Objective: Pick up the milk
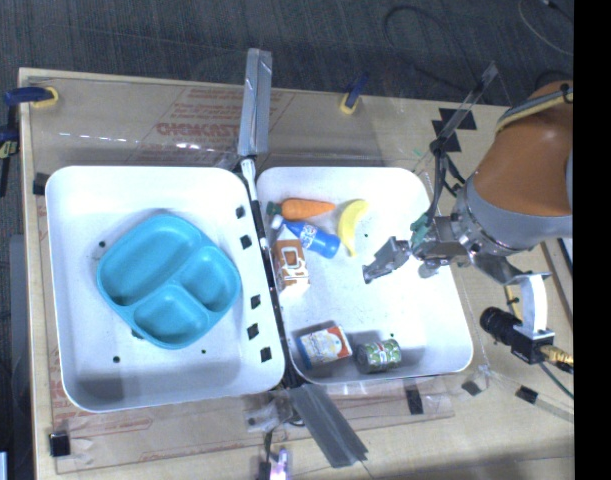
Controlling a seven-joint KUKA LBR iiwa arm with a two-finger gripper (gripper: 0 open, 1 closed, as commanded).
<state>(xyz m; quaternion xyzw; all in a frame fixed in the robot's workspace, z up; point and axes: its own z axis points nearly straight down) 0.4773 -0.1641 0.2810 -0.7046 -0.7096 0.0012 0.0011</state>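
The arm (530,168) is cut off at the right edge; carton (291,265) print unreadable.

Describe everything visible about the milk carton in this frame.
The milk is a small carton, white with orange-brown print, apparently cardboard. It lies on its side on the right bin's floor, hard against the left wall by the divider. A blue bottle lies just above it, close or touching. The tool hovers to its right, apart from it.

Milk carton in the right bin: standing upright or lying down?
Lying down. The small brown-and-white milk carton rests flat on the right white bin's floor, printed side up, against the divider beside the blue bottle.
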